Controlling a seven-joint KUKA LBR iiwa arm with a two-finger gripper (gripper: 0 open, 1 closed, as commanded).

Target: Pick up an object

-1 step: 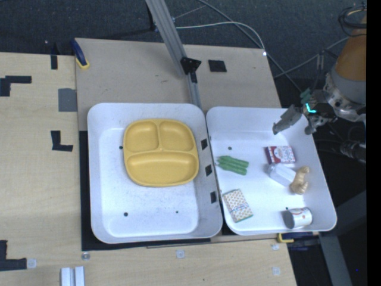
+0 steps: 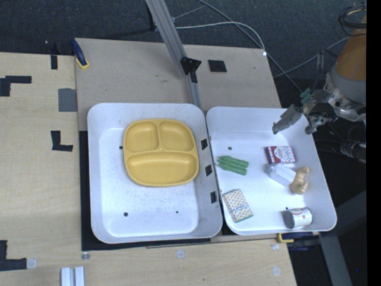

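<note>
The gripper [image 2: 296, 119] stands apart over the right bin [image 2: 238, 121]; nearest, the red carton [image 2: 280, 154] looks light, stiff, best pinched across its narrow sides.

Even, fairly bright overhead light fills the scene. The two shallow white plastic bins [image 2: 149, 228] verge on overexposure, showing only soft shadows along their walls. Detail is soft and grainy throughout, and the dark floor at the top stays dim.
</note>
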